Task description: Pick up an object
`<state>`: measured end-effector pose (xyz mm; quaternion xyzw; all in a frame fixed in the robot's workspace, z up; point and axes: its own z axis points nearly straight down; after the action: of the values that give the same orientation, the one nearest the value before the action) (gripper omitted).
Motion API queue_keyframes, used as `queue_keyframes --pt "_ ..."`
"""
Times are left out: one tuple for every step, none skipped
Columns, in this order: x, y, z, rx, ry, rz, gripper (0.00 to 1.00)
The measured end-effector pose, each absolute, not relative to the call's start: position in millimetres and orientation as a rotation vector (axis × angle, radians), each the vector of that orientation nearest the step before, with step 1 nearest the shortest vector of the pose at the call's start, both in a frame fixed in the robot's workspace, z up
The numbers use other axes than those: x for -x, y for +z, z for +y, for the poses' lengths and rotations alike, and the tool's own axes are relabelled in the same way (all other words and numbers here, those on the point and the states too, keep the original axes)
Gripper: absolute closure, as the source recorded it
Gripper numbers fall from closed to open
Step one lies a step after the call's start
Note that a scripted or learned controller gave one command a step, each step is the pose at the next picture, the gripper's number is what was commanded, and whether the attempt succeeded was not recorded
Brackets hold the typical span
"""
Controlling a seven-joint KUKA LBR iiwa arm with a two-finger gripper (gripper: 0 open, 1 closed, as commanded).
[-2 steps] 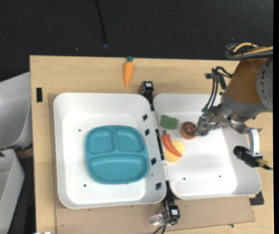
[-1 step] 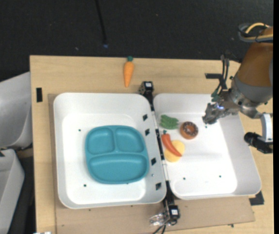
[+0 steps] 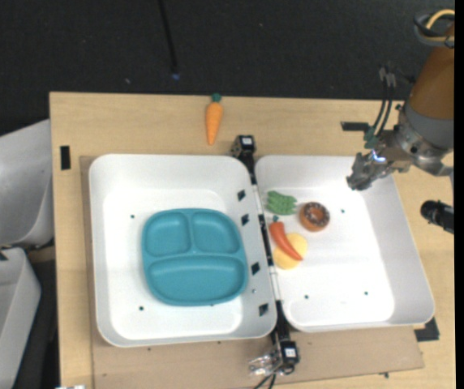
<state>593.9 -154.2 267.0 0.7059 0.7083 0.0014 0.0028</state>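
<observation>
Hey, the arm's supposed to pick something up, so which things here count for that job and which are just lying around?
For the job:
gripper, at the right bin's upper right rim
doughnut
green toy
red pepper
yellow toy, under the pepper

Lying about:
blue divided plate in the left bin
carrot on the bench, beyond the bins

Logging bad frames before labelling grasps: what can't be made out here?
- Two-finger gripper, camera view: small and blurred; finger spacing unreadable.
- Grey arm with orange band: cut off by the right edge.
- Yellow rounded toy: partly covered by the orange-red chilli-shaped toy; shape unclear.
- Green leafy toy: too small to identify.
</observation>
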Motion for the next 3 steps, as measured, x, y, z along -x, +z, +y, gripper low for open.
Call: queue_keyframes --pt "-606.3 274 -105 -2.213 0.004 2.227 1.0" --pt "-624.0 277 -52 -2.213 0.004 2.228 1.0" --pt "-640.0 279 -1 -2.213 0.003 2.227 1.0"
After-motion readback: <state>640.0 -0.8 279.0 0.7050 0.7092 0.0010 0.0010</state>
